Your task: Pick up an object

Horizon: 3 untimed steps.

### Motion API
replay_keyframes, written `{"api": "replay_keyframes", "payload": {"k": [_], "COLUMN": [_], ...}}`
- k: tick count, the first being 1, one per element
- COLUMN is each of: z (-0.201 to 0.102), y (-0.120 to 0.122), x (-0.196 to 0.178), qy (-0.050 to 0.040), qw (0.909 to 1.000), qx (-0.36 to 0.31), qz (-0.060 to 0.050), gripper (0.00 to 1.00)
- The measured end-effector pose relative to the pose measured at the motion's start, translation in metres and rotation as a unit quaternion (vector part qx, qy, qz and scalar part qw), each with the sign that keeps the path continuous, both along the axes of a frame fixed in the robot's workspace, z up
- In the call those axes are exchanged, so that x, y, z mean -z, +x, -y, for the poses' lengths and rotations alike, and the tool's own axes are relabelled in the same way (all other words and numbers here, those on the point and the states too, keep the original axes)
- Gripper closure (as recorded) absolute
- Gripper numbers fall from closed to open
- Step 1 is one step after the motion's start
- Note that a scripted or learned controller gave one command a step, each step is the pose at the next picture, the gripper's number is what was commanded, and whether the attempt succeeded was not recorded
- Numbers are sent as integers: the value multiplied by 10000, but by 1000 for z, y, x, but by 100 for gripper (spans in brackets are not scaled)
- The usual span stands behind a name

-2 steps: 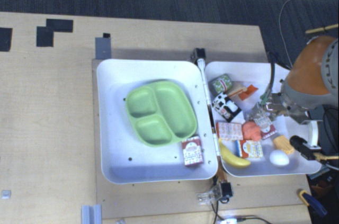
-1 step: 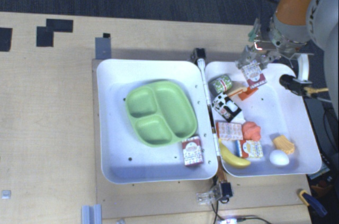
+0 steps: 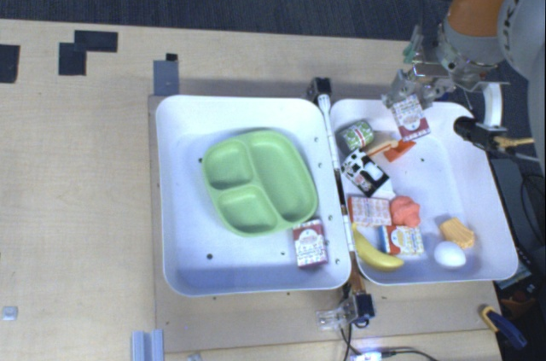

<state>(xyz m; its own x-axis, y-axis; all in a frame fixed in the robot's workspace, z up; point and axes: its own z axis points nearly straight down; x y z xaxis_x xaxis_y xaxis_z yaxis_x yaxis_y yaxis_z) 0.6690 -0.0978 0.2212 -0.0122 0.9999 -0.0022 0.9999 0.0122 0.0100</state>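
My gripper (image 3: 417, 91) hangs over the back of the right bin (image 3: 452, 171), below the arm's orange band. A small red and white carton (image 3: 410, 115) sits between its fingers, lifted above the bin floor and slightly tilted, so the gripper is shut on it. Below it in the right bin lie a green can (image 3: 356, 134), an orange wedge (image 3: 396, 149) and a black and white box (image 3: 365, 172).
Toward the front of the right bin lie a red and white packet (image 3: 369, 210), a red lump (image 3: 405, 210), a banana (image 3: 376, 253), a small carton (image 3: 403, 241), a white egg (image 3: 450, 254) and an orange piece (image 3: 456, 231). The left bin (image 3: 183, 253) holds a green divided plate (image 3: 258, 180) and a red carton (image 3: 310, 245).
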Motion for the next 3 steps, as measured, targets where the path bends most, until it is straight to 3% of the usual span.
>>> {"api": "replay_keyframes", "payload": {"k": [1, 2, 3], "z": [-45, -146, -211], "y": [-85, -96, -118], "x": [2, 37, 33], "qy": [14, 20, 20], "qw": [10000, 10000, 10000], "qx": [27, 35, 37], "qz": [-38, -46, -48], "gripper": [100, 100, 100]}}
